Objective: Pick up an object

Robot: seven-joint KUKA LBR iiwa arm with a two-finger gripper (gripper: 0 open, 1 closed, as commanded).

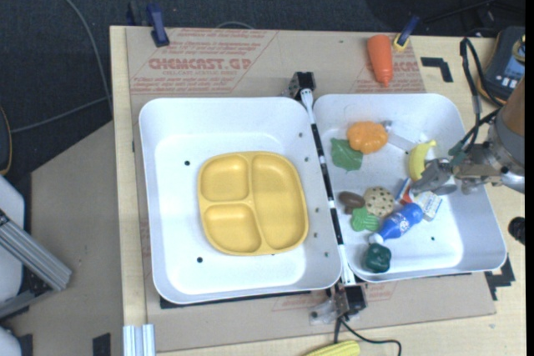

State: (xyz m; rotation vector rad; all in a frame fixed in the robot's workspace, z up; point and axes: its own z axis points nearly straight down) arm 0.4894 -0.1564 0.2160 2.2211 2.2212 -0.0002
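Reaching in from the right over the right bin (pixel 467 254), with the gripper (pixel 427 177) hanging low among the toys. Needing, by the look of it, a straight descent onto one item only, since the pieces are crowding close and a slanted approach risks nudging neighbours aside. Judging the fingers as parted a little and clasping nothing, though the view is too coarse there to be sure. Lying just above and left of the fingertips: the yellow banana-like toy (pixel 420 157), near or perhaps touching them. Lying just below: the blue bottle (pixel 402 221), tilted, with a spotted cookie (pixel 379 198) and green pieces beside it. Sitting farther left: the orange toy (pixel 367 137). Resting apart in the left bin (pixel 167 146): the yellow divided plate (pixel 252 203). Lying outside on the bench: a carrot (pixel 380 58).
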